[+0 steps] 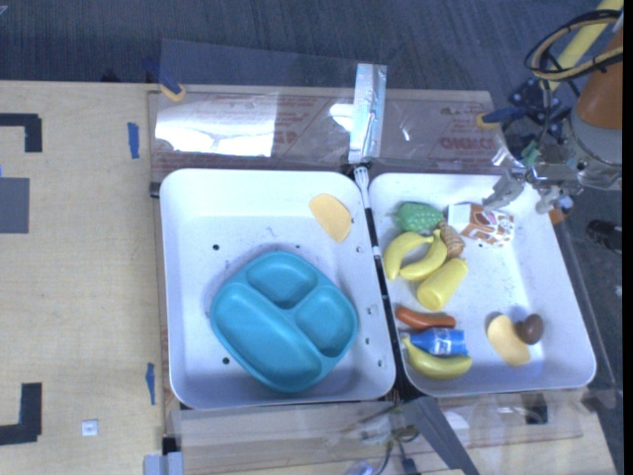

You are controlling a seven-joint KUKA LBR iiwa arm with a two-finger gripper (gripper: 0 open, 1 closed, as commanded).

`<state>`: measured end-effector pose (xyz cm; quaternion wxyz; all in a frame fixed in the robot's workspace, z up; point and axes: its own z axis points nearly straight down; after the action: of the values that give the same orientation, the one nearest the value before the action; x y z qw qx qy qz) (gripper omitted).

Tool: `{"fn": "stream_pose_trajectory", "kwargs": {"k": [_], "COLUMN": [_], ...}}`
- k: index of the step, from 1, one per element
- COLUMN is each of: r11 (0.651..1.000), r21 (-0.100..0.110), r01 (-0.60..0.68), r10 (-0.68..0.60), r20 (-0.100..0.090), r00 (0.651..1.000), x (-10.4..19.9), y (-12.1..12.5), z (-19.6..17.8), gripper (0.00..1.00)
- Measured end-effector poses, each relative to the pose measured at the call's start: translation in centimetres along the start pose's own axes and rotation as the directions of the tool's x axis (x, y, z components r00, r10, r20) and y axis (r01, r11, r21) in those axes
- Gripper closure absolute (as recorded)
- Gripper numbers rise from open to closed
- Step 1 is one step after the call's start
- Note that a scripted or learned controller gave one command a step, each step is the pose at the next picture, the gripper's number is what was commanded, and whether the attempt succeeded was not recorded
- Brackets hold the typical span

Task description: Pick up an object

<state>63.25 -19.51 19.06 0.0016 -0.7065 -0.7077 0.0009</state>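
- Scattered across the right bin (pixel 569 295): toy food, any piece a possible pick. Green leafy piece (pixel 417 215) near the back, bananas (pixel 415 253) just in front of it, a yellow block (pixel 442 283) touching them.
- Nearer the front: an orange-red sausage (pixel 425 318), a blue can (pixel 438 342) lying on another banana (pixel 437 365), and to the right a yellow piece (pixel 505 337) touching a small brown ball (pixel 531 327).
- Close to the bin's back right corner: a white and orange packet (pixel 484 224), nearest of all to the gripper (pixel 514 181).
- Task judged as barely begun: nothing lifted, every piece resting on the bin floor; approach, grasp and lift all left to do.
- Gripper at the right bin's back rim, just beside the packet, on the arm (pixel 593 132) reaching in from the right. Opening impossible to tell from this angle; nothing seen between its tips.
- In the left bin (pixel 188 265): a blue divided plate (pixel 284 317) and one yellow slice (pixel 332 216) near the dividing wall.
- Behind both bins: clear plastic sheet (pixel 297 127) on a wooden bench (pixel 69 265).
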Motion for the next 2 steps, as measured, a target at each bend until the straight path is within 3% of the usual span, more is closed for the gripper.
{"fn": "stream_pose_trajectory", "kwargs": {"k": [1,2], "r11": [0.996,0.996], "r21": [-0.032,-0.037], "r01": [0.078,0.08], "r10": [-0.077,-0.08], "r20": [0.012,0.013], "r00": [0.997,0.997], "x": [2.0,2.1], "y": [2.0,2.3], "z": [7.2,6.0], "gripper": [0.0,1.0]}}
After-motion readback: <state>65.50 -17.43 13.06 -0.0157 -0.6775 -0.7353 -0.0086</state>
